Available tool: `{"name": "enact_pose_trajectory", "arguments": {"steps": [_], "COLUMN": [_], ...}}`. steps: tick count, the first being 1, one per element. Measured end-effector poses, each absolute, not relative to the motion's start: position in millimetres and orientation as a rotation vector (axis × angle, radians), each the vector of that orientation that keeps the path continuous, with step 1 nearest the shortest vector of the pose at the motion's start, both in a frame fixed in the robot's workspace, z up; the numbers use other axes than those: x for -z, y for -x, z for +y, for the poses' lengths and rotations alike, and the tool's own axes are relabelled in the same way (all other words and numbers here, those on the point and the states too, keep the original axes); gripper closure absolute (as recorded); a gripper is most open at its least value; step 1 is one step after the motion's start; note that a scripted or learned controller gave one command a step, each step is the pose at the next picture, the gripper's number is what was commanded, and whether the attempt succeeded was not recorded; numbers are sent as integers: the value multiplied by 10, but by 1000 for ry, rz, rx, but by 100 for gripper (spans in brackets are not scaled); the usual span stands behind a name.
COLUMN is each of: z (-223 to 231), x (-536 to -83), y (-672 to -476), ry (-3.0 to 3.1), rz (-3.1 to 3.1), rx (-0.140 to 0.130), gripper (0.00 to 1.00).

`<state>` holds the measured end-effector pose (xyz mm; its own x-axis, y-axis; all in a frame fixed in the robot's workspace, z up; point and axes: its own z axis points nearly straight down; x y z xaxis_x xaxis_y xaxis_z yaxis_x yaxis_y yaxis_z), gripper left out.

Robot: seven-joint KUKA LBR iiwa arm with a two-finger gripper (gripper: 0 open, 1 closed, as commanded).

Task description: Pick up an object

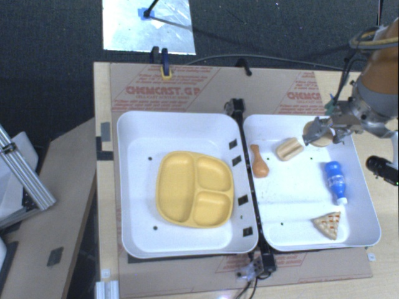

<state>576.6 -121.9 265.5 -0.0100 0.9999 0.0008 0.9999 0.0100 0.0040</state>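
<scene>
A pale wooden tabletop (68, 167) carries a brown cardboard sheet (187, 86) printed with red lettering, and on it two shallow white plastic bins side by side. The left bin (134, 136) holds a yellow three-compartment plastic plate (194, 189). The right bin (293, 229) holds a tan bread roll (288, 148), an orange-brown drumstick-shaped toy (259, 161) near the dividing wall, a blue plastic bottle with a white cap (335, 180), and a triangular pizza-slice toy (328, 223) in the near right corner. The pincer (317, 131) hovers at the bin's far edge, just beside the bread roll; its opening cannot be judged. Beyond lies dark carpet (50, 30) with a shiny foil square (148, 17).
</scene>
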Motion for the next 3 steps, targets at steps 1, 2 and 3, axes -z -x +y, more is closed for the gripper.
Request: {"name": "enact_pose_trajectory", "arguments": {"steps": [1, 2, 3], "z": [-782, -321, 153], "x": [-2658, -2538, -2388], "y": [-5877, -6100, -6204], "ry": [-2210, -2210, -2211], "rz": [2230, 2231, 2231], "rx": [-5, -4, -3], "gripper": [100, 100, 100]}}
